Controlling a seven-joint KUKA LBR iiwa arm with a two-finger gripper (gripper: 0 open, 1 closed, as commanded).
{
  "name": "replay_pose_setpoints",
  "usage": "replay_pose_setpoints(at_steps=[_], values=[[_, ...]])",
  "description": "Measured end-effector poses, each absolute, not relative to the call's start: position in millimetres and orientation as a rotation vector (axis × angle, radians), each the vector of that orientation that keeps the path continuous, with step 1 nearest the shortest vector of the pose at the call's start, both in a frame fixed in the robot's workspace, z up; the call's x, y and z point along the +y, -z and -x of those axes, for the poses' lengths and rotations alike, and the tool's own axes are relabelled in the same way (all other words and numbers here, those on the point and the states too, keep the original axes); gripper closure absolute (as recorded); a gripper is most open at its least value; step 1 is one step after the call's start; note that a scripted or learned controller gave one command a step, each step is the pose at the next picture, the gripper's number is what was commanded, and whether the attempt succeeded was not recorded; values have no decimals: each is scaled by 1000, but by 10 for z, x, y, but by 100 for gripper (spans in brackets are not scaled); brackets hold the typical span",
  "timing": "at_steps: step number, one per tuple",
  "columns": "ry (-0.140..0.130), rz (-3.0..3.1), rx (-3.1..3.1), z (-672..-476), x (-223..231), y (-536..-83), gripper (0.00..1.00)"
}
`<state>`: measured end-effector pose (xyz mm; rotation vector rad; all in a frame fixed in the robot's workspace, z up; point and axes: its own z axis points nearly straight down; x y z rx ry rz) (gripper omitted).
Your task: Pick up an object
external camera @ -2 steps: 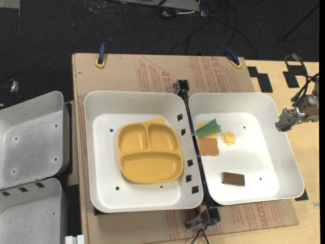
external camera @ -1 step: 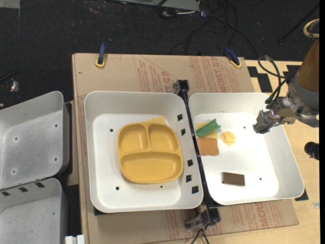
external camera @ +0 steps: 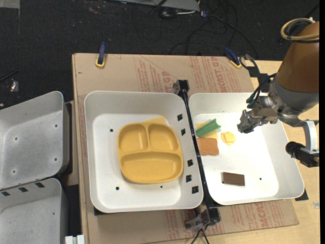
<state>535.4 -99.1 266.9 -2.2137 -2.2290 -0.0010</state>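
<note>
While its grip stays unreadable, hand (external camera: 246, 124) over right bin (external camera: 284, 156), beside yellow piece (external camera: 228, 138).

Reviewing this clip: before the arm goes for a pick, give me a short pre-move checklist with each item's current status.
1. Targets present in right bin: green piece, yellow piece, orange block, brown block. Ok.
2. Gripper positioned over the right bin: ok.
3. Gripper directly above an object: not ok; it sits right of the yellow piece.
4. Gripper free of any load: cannot tell.
5. Green piece and orange block separated for a clean grasp: not ok, they look adjacent.
</note>
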Motion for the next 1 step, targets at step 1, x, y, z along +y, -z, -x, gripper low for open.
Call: replay_pose_setpoints(at_steps=[1], values=[[0, 2211, -2229, -5407, -488, -2561, 100]])
